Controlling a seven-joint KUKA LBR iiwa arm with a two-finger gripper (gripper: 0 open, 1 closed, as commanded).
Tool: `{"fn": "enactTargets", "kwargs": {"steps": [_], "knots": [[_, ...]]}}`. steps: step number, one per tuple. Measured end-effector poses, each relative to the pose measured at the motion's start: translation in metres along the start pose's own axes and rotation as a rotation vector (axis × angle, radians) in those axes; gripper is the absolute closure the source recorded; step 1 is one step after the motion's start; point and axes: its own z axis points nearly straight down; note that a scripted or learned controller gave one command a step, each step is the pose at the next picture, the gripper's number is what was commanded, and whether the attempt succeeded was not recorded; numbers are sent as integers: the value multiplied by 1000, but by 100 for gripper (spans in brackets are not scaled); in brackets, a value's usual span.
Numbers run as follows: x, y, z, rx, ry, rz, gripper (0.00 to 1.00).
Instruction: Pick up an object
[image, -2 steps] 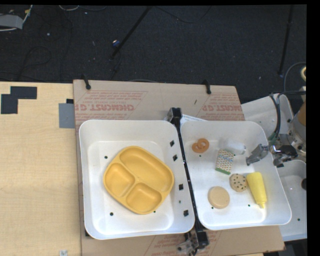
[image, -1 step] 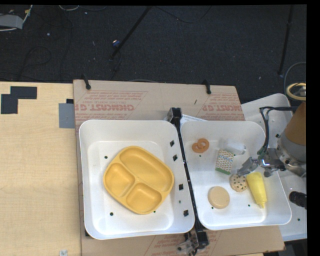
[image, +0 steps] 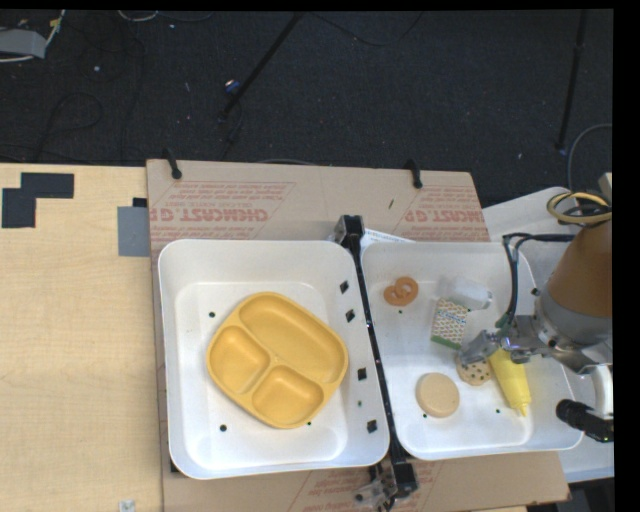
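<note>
Bench: wooden, bearing two white bins side by side.
Left bin (image: 190, 300): yellow divided plate (image: 277, 358).
Right bin (image: 420, 440): orange ring (image: 401, 291), patterned packet (image: 450, 322), tan disc (image: 438, 395), yellow bottle (image: 512, 383).
Gripper (image: 483, 350): low beside packet and bottle; finger state impossible to tell.

Two bins are set side by side on the bench. In the left bin (image: 190, 440) a divided tray (image: 277, 358) is laid pretty much in the middle. The right bin (image: 425, 270) is where everything else is scattered: a small ring (image: 401, 291) toward the back left, a patterned packet (image: 450, 322) just right of it, a round disc (image: 437, 395) nearer the front, and a bottle (image: 511, 381) off to the right, with a small cookie-like piece (image: 474, 373) wedged between packet and bottle.
</note>
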Motion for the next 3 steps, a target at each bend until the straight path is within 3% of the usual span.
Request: {"fn": "enactTargets", "kwargs": {"steps": [1,2,3], "knots": [[-7,3,4,-10,-10,7,0],[-9,4,-7,-13,-14,8,100],[-11,9,-50,7,5,-2,100]]}}
